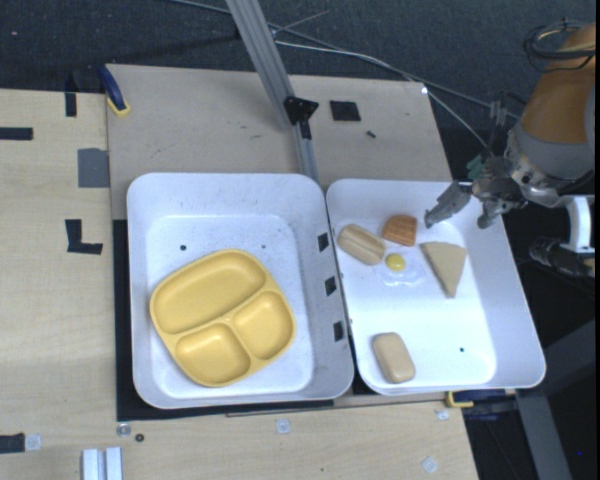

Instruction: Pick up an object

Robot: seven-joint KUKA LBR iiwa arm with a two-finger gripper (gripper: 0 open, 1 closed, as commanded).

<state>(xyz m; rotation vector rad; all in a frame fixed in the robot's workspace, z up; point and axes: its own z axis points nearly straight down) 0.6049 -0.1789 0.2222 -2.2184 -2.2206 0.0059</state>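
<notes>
Five small food-like items sit in the right white bin (500, 298); the end effector (466, 206) hovers spread, apparently empty. I'd centre over the tan wedge (446, 266) before dropping.

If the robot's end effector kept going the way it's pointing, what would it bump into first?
The end effector hangs over the right bin's top right part, pointing down and to the picture's left. Going straight on, it would probably meet the tan wedge or the small orange-brown block first, though depth is hard to judge.
</notes>
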